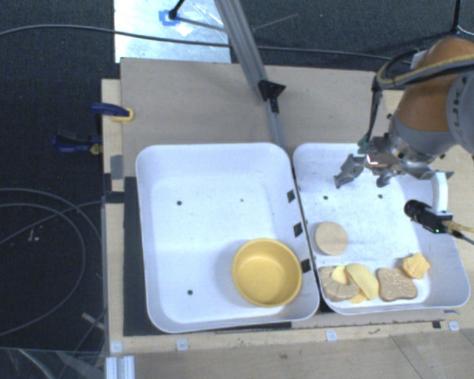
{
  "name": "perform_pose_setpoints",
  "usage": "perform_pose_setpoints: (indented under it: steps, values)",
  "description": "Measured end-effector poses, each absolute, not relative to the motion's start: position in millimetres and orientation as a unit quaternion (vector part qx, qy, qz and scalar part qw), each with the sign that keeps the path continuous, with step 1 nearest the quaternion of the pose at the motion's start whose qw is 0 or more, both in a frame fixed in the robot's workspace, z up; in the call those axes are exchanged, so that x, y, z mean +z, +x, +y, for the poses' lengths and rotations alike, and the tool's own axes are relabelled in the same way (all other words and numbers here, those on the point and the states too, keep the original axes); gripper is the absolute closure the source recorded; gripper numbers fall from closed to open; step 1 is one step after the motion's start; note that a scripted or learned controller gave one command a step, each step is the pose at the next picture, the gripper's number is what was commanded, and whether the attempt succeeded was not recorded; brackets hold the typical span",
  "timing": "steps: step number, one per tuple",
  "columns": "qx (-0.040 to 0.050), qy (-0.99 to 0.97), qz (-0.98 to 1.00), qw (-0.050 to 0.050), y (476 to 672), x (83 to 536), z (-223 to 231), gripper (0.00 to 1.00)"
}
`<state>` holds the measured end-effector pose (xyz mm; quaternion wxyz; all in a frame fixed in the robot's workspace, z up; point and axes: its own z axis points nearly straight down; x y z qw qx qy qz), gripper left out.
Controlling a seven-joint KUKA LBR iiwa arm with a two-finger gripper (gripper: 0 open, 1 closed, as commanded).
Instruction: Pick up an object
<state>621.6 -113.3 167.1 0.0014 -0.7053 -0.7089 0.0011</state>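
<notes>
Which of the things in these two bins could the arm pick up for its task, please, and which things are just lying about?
For the job:
gripper, over the right bin
round tan disc
yellow banana-like piece
toast-shaped slice
small yellow chunk
yellow bowl, in the left bin

Lying about:
blue clamps at the bench's edge
cables on the floor

Both bins are plain white: the left bin and the right bin. A yellow bowl sits at five o'clock in the left one. A tan round cracker, pale yellow pieces, a brown toast slice and an orange-yellow chunk lie in the right. The table is beige; the hand grey.
</notes>
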Motion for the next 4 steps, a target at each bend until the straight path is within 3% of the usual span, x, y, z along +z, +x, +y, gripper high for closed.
perform_pose_setpoints:
  steps: [1,2,4]
  values:
    - [0.0009,-0.705,-0.709,0.001,631.5,113.9,-114.3,0.0]
    - [-0.0011,-0.705,-0.709,-0.002,633.3,128.4,-114.6,1.0]
    - [-0.0018,-0.705,-0.71,-0.002,644.0,214.3,-108.5,1.0]
